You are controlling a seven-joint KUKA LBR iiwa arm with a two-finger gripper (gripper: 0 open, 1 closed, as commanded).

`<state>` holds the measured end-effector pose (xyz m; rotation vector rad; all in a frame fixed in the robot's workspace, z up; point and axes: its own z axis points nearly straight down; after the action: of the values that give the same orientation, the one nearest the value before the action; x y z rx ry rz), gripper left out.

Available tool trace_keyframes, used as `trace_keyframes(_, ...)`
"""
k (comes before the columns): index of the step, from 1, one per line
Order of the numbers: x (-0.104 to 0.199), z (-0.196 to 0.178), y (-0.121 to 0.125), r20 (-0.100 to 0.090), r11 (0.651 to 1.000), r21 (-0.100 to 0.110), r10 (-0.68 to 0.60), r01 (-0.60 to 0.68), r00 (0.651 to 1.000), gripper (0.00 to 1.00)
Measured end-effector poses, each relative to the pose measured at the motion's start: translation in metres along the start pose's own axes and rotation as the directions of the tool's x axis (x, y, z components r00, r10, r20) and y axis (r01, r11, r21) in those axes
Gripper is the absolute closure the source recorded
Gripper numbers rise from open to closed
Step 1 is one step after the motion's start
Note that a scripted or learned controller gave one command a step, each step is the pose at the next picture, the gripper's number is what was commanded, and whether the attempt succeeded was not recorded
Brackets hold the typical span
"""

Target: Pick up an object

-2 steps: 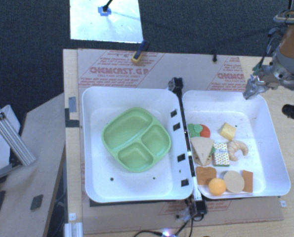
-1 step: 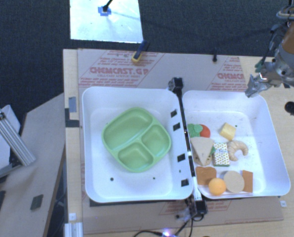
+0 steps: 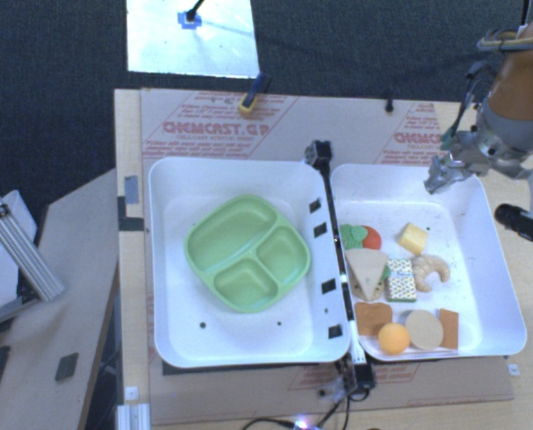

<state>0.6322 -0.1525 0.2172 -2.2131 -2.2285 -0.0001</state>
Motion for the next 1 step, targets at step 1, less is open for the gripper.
trace_keyframes(1,0.0453,-0.0049,-0.0409,0.0,1.0,0.0,0.001,-0.001,1.0,1.0)
